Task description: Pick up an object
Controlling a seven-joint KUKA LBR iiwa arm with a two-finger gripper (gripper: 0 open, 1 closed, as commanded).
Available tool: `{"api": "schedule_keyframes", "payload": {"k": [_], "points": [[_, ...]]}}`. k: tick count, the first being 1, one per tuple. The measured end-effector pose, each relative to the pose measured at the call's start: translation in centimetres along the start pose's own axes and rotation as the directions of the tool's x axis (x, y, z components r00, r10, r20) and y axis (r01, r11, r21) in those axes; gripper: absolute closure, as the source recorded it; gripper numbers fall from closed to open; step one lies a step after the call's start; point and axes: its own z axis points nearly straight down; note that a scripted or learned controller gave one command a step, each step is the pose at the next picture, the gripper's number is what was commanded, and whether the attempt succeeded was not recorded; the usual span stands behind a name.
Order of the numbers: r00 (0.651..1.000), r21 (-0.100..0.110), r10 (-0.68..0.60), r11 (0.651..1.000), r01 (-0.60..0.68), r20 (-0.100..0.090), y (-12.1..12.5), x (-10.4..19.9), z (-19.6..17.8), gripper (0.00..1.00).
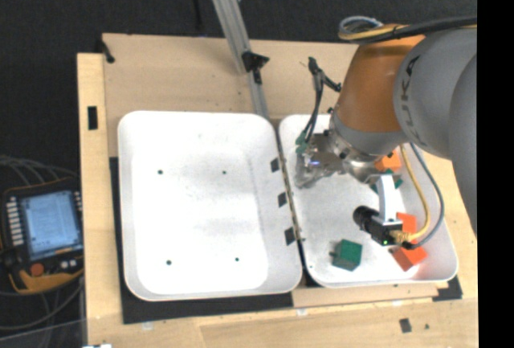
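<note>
A small dark green block (347,254), squarish and matte, lies loose on the floor of the shallow white plastic right bin (333,206), near its front rim and well apart from the gripper (309,165). The gripper hangs over the bin's far left part, close to the wall between the bins; how wide it stands cannot be told (the metal head hides it from above). A bright orange chunky piece (408,256) lies to the right of the block in the front right corner. The white left bin (197,202) has rounded corners and faint grey smudges. Both bins rest on the pale wooden bench (185,69).
</note>
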Motion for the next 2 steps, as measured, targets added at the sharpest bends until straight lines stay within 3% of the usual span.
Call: {"api": "schedule_keyframes", "payload": {"k": [2], "points": [[1.0, -0.003, -0.002, 1.0, 0.002, -0.001, 3.1, 10.1, -1.9, 1.0]]}}
